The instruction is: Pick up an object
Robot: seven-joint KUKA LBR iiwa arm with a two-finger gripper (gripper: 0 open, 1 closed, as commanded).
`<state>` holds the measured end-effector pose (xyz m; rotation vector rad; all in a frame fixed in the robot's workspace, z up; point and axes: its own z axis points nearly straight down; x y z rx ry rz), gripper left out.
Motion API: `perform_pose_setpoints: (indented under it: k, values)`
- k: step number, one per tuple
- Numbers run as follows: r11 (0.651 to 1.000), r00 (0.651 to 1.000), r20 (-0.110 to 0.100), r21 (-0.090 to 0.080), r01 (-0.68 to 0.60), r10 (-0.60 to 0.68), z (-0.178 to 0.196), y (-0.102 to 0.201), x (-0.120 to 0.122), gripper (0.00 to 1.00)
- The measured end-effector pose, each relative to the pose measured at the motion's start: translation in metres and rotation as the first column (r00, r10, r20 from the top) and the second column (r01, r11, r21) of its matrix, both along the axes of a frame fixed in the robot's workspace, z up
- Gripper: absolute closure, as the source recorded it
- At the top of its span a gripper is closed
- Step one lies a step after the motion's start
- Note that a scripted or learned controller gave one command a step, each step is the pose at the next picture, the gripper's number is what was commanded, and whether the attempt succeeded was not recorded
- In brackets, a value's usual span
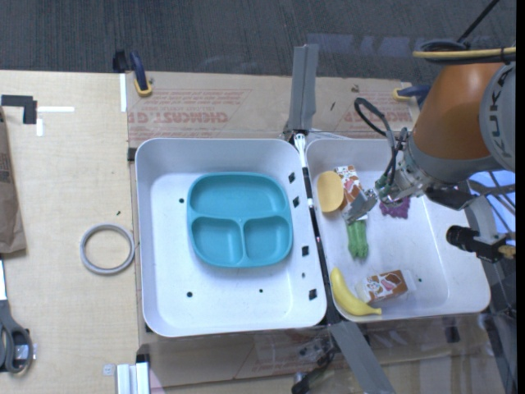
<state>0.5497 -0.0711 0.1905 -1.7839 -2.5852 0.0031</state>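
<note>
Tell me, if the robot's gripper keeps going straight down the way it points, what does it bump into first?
Probably the green toy. The gripper points down and to the left in the right bin, its tip just above that green piece. Depth is hard to judge from this slant, so it might land beside it.

The arm (472, 130) is grey, with a broad, rounded orange band above the wrist and part of dark lettering on the grey casing at its right. Black cables loop along the wrist. The end effector (361, 208) is small, of grey metal, with a dark bracket beside it.
</note>
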Motion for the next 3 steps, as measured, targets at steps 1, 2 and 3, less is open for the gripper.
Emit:
perform_pose_setpoints:
  k: [1, 2, 3]
  values:
    - [0.999, 0.999, -0.001, 0.001, -0.033, 0.033, -0.054, -0.029, 0.001, 0.00]
    - [0.997, 0.997, 0.001, 0.000, -0.074, 0.074, 0.001, 0.009, 0.005, 0.00]
    - [0.979, 0.979, -0.002, 0.000, 0.203, -0.203, -0.073, -0.030, 0.004, 0.00]
